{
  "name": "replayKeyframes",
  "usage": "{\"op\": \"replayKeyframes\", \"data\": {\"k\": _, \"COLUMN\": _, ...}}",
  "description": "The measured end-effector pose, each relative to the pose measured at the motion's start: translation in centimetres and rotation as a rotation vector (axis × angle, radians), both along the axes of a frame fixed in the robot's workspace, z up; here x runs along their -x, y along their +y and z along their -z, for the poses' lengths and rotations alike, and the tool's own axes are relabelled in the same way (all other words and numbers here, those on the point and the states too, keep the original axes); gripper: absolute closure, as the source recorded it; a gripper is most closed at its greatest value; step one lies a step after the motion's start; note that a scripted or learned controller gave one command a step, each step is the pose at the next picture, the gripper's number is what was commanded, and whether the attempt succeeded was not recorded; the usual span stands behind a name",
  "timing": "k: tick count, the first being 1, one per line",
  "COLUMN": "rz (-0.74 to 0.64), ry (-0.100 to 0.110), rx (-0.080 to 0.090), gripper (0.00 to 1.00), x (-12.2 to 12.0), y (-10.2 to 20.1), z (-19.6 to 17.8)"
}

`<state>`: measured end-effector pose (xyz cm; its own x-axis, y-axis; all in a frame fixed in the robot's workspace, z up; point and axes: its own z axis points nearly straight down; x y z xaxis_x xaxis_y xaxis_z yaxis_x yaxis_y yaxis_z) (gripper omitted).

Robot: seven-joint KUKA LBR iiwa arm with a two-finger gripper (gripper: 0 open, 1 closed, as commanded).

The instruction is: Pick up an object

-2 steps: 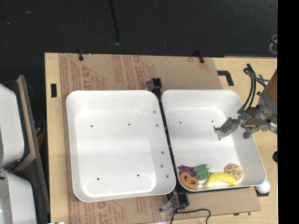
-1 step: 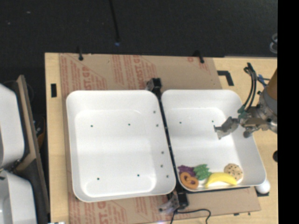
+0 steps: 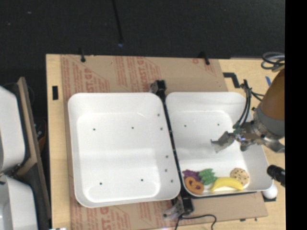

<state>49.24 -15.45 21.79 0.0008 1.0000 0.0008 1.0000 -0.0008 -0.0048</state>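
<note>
Several small toy foods lie along the near edge of the right bin [image 3: 201, 104]: a purple grape bunch [image 3: 190, 174], an orange round piece [image 3: 194, 186], a green leafy piece [image 3: 208, 176], a yellow banana [image 3: 225, 184] and a tan cookie [image 3: 240, 176]. My gripper [image 3: 225, 140] hangs over the right half of that bin, above and behind the toys, well apart from them. Nothing shows between its fingers.
The left bin [image 3: 120, 147] lies beside the right one on a cardboard sheet [image 3: 120, 73]. A black clip [image 3: 158, 86] sits at the bins' far joint. White equipment [image 3: 12, 143] stands off the bench at the left.
</note>
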Motion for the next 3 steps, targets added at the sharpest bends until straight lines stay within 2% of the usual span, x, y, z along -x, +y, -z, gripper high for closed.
{"op": "replayKeyframes", "data": {"k": 1, "rz": -0.001, "ry": -0.001, "rx": 0.0, "gripper": 0.0, "x": -0.4, "y": 0.5, "z": 4.5}}
{"op": "replayKeyframes", "data": {"k": 2, "rz": 0.001, "ry": -0.001, "rx": 0.0, "gripper": 0.0, "x": -0.2, "y": -0.4, "z": 9.2}}
{"op": "replayKeyframes", "data": {"k": 3, "rz": 0.001, "ry": -0.007, "rx": 0.001, "gripper": 1.0, "x": -0.3, "y": -0.5, "z": 7.9}}
